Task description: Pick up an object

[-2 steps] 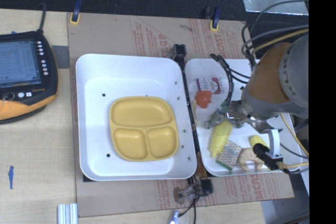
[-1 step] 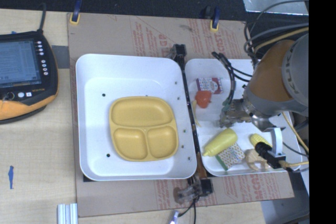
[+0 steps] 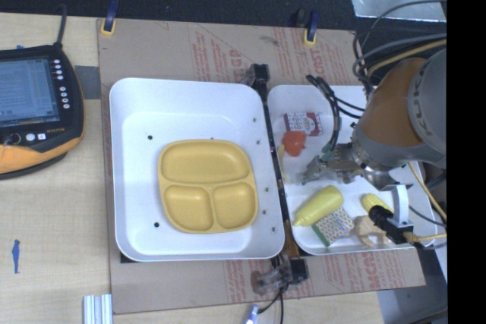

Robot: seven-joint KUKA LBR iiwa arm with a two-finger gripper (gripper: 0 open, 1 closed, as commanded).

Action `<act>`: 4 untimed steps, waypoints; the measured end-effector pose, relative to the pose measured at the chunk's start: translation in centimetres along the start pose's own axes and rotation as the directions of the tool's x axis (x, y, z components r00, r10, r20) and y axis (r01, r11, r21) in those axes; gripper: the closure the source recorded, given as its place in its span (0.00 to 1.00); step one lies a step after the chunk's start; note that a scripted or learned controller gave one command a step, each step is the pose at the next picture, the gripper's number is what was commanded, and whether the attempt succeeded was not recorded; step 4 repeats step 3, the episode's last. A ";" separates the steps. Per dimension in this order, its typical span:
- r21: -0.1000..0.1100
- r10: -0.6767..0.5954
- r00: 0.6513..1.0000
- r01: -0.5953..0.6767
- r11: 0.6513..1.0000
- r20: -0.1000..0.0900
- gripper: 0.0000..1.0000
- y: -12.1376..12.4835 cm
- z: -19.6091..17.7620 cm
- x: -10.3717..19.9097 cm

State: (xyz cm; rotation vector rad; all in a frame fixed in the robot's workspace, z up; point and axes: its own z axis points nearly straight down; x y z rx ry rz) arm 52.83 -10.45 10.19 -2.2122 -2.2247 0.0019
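Cardboard sheeting is covering the surface [image 3: 190, 42], and two white bins are sitting on it side by side. The left bin [image 3: 129, 163] is holding a yellow divided plate [image 3: 206, 184]. The right bin [image 3: 292, 231] is holding the loose objects: a small red-and-white packet [image 3: 301, 122], a red piece [image 3: 294, 140], a yellow bottle-shaped toy [image 3: 318, 206], a checkered block [image 3: 335, 224] and a small yellow piece [image 3: 374, 202].

The arm [image 3: 395, 114] is reaching over the right bin, with the gripper [image 3: 326, 165] hanging just above the bottle-shaped toy and beside the red piece. Whether the jaws are apart or together cannot be told at this resolution; nothing is visibly sitting between them.

The toy is probably light, rigid and smooth plastic. Gripping across its wider body, not the tapered neck, is advisable, since rounded sides may slip.
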 end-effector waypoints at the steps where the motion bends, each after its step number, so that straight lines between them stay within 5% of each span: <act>1: -0.001 0.002 1.000 -0.002 1.000 0.001 0.00 10.2 1.0 0.3; 2: 0.050 -0.004 1.000 0.005 0.999 -0.012 0.00 11.8 1.4 -2.1; 4: 0.044 -0.002 1.000 0.002 0.999 -0.009 0.00 12.0 1.4 0.5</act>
